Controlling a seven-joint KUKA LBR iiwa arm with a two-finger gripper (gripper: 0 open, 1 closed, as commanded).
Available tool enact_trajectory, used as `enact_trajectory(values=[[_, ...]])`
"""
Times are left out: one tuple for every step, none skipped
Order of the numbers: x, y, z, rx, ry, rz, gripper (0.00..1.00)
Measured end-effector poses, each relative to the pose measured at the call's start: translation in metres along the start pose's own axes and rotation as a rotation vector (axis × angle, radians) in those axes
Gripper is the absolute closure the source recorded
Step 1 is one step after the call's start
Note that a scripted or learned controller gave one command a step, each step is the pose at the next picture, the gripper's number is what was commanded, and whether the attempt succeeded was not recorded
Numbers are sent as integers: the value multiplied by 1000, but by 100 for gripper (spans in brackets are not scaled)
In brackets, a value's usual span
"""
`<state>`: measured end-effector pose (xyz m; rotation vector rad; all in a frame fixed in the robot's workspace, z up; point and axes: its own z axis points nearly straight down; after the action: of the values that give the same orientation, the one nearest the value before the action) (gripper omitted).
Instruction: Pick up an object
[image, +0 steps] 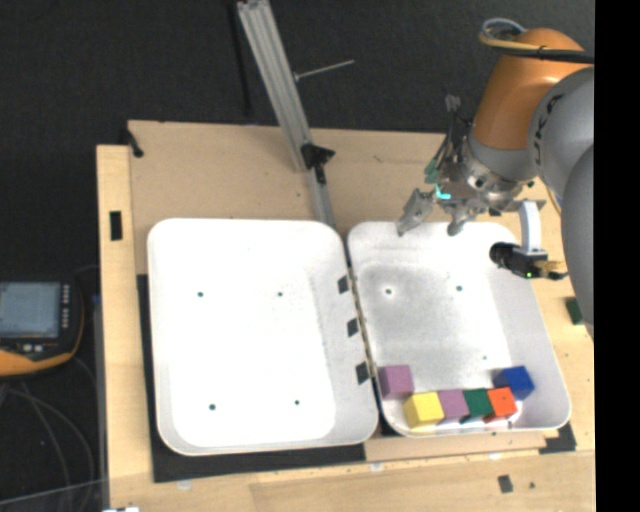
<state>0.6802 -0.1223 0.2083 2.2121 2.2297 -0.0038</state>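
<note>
Blocks sit in a little bunch at the near edge of the right bin (470, 300). I count 6 of them: a purple block (396, 379), a yellow block (423, 408), a light purple block (453, 403), a green block (477, 403), an orange block (500, 402) and a blue block (515, 380). They touch or almost touch each other, and some press against the bin wall.

The claw (432, 214) hangs over the far edge of the same bin, well apart from the blocks. Its 2 fingers are spread apart and nothing is between them. So I think the job is at its start: the arm (520, 100) has to reach a block before it can grab one.

Next, the claw should go toward the near side of the bin and come down over 1 block. The purple block looks like the easiest pick, because it sits a bit away from the wall and has free space on its far side. The ones in the row are packed tight, so the fingers may bump a neighbor.

The left bin (250, 330) is white and smooth with a few small dark dots. Both bins rest side by side on a tan wooden bench (200, 160). A metal pole (285, 90) leans across the far side. The floor around is dark, and a small device with a screen (35, 320) sits off to the left.
</note>
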Motion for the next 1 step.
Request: enact_trajectory(values=[[0,0,0,0,0,-1,0]])
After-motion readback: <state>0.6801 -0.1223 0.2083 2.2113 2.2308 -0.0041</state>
